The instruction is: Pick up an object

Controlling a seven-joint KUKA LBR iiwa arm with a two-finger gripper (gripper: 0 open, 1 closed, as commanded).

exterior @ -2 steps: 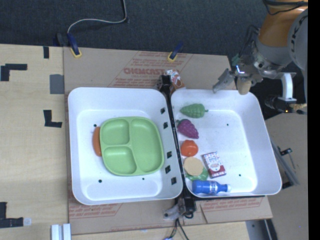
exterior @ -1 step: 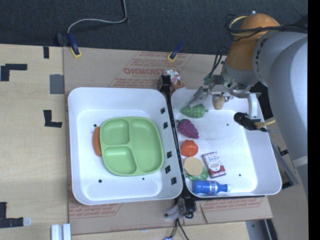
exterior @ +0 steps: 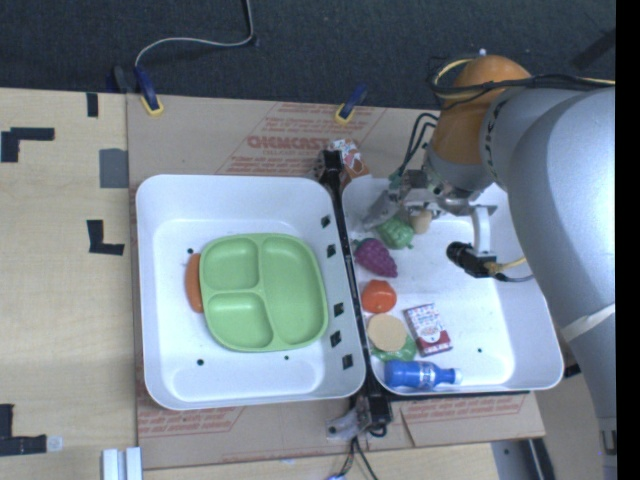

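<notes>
At the near edge of the right bin (exterior: 530, 368), a blue bottle (exterior: 420, 375) lying on its side. Just behind it, a round tan food item (exterior: 387, 333) and, beside that to the right, a small red and white carton (exterior: 427, 327). A little farther back, an orange-red round piece (exterior: 378, 295), then a purple grape bunch (exterior: 376, 256), then a green leafy piece (exterior: 396, 233), all close to the divider between the bins.

In the left bin (exterior: 160, 368), a green divided plate (exterior: 264, 291) lying flat, with an orange item (exterior: 192, 281) touching its left rim, partly hidden under it.

Farther back in the right bin, the gripper (exterior: 410, 203) low over the far left corner, just above the green leafy piece. Cannot tell if spread or pressed together; too blurred and partly covered by the wrist. Nothing seen between the tips.

Behind it, the grey arm (exterior: 560, 198) with the orange band (exterior: 470, 108), entering from the right. On the cardboard beyond the bins, a small brown and white object (exterior: 344, 158) at the divider's far end.
</notes>
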